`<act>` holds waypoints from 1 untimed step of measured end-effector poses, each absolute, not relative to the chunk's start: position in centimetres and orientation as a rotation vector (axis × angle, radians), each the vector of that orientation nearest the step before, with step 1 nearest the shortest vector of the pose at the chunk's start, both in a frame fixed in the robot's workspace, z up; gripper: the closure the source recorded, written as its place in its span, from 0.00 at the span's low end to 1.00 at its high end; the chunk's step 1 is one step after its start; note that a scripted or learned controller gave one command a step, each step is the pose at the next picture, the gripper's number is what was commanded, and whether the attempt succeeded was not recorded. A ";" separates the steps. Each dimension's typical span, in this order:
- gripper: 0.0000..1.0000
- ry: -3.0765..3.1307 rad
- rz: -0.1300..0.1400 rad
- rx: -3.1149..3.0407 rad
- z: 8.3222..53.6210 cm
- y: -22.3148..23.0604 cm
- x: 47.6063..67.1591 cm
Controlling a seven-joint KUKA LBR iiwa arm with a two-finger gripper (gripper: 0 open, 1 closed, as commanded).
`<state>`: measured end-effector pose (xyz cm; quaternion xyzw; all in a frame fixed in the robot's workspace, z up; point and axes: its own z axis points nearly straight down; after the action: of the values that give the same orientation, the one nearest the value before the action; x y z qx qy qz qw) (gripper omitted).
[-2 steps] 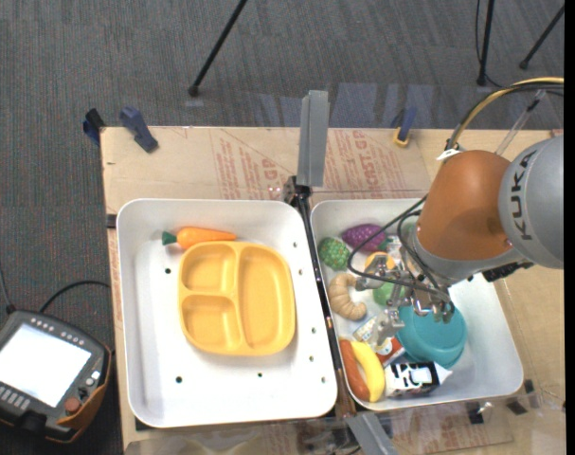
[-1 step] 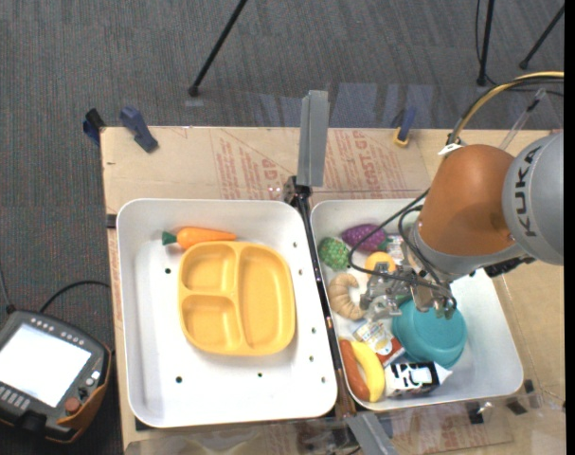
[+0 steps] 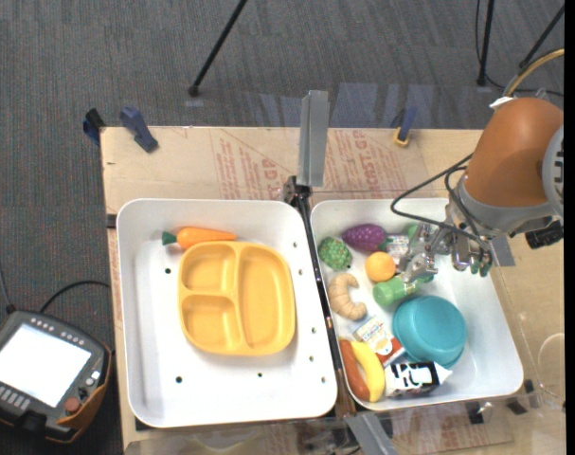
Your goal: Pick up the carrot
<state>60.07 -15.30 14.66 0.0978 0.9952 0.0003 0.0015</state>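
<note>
The carrot (image 3: 206,237) lies in the left bin (image 3: 145,387), near its far edge, leaf end pointing left. It sits just beyond the yellow tray (image 3: 238,297), close to the tray's far rim; I can't tell if the two touch. Nothing lies on top of it.

My gripper (image 3: 418,263) is well apart from it, over the right bin (image 3: 500,349), low among the toys there: an orange (image 3: 381,266), a green pear-like piece (image 3: 393,293), grapes (image 3: 365,237) and a teal bowl (image 3: 429,330). I can't tell how the jaws stand; the metal parts merge with the clutter under them, and I see nothing clearly pinched between them.

So I judge the pick has not begun; this is the reach stage at best. Next I'd want the arm lifted clear of the toys, carried across the divider (image 3: 313,254) to the left bin, and lowered over the carrot's middle with the jaws spread across its width, taking care not to catch the tray rim.
</note>
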 end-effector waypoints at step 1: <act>0.00 3.124 0.001 0.305 14.7 -15.2 60.1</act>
<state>60.07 -15.25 14.66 0.0971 0.9953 0.0004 0.0014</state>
